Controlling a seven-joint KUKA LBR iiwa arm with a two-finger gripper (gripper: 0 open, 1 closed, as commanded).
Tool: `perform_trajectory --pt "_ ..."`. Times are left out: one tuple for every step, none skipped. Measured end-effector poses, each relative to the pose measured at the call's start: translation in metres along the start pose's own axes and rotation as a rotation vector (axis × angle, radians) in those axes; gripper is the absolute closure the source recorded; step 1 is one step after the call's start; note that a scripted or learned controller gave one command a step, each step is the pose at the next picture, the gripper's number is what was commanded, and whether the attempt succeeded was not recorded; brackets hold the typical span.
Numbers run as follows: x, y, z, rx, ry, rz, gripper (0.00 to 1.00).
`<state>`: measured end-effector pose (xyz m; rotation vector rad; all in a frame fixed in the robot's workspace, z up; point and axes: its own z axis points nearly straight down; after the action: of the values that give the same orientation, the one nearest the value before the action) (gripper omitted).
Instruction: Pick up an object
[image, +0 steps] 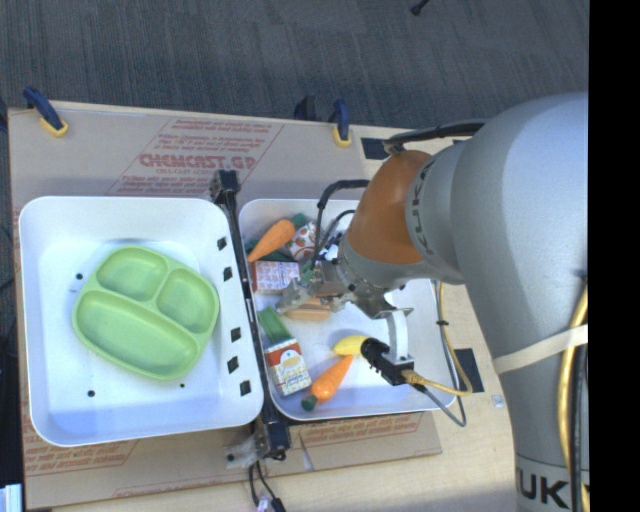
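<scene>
Camera view: my gripper (312, 290) is down in the right bin (425, 395), low among the packed items near the bin's middle. Whether my claw is spread or pinching I cannot tell; the wrist hides it. Candidate objects lie close: a carrot (272, 239) above, a second carrot (331, 378) and a small carton (287, 366) below, a yellow piece (347, 345) beside. I judge the grasp step is in hand; next comes a clean closing and straight lift. The green divided plate (146, 311) sits in the left bin (45, 225).
</scene>
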<state>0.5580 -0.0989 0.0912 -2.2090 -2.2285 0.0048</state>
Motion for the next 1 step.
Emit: perform_trajectory --pt "-0.0006 -0.0001 -0.0101 0.002 -0.001 -0.002 1.00"
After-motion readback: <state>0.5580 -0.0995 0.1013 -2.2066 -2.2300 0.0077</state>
